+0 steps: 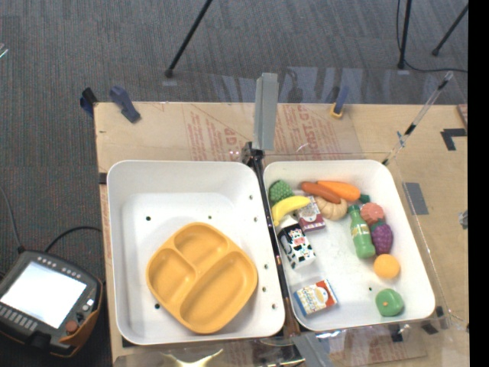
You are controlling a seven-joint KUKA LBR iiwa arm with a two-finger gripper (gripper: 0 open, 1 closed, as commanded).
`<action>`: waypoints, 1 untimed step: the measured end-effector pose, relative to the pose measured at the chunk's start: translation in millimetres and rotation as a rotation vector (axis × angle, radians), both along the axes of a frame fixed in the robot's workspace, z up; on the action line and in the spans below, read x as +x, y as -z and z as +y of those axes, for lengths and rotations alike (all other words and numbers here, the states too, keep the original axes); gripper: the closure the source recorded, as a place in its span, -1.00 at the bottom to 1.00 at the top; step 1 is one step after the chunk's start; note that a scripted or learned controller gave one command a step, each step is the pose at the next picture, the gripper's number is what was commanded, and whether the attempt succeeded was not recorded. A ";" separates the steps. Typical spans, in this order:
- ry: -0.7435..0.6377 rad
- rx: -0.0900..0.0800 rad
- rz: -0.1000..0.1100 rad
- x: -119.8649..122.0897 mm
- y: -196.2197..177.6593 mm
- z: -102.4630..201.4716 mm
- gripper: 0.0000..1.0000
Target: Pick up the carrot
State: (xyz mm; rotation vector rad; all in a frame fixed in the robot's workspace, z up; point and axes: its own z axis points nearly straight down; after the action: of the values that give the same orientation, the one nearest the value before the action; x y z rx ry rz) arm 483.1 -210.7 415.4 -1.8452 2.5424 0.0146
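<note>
Carrot (338,190) lies at the right bin's (409,205) far end beside a banana (289,206); carton labels unreadable.

Arm pose & pincer state: can't tell from this cam angle, nothing to log.

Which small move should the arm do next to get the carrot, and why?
Probably it should bring the fingers over the right bin and stop above the carrot. The carrot lies near that bin's far edge, touching a darker orange piece and a banana close by, so a centred approach from above seems safest.
</note>
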 end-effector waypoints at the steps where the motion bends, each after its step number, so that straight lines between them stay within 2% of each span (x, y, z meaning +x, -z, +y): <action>1: -0.092 -0.002 -0.004 1.4 -33.6 -0.2 1.00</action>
State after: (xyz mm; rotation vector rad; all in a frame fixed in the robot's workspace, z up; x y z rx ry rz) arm 484.5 -210.9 448.9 -1.9589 2.4532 0.0085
